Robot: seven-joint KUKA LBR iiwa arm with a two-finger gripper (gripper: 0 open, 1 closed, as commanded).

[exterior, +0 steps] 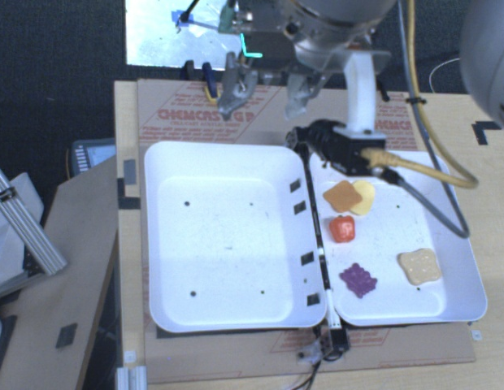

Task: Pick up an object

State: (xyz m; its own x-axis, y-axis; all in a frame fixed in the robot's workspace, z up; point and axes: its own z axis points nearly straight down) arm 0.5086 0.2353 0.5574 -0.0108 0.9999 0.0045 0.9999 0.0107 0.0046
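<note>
My gripper (267, 100) hangs high over the back edge of the two bins, above the cardboard, open with nothing between its fingers (235, 96). The right bin (459, 254) holds an orange slab (341, 195) touching a pale yellow piece (366, 198), with a small red fruit-like object (342, 229) just in front of them. A purple grape cluster (358, 279) and a beige toast-shaped piece (419, 266) lie nearer the front. All of these sit well below and to the front right of the gripper.
The left bin (167, 218) lies beside the right one, a ridge with black clips (315, 234) between them. A yellow cable and a grey hose (435, 197) trail across the right bin's back. Brown cardboard (187, 112) lies under both bins.
</note>
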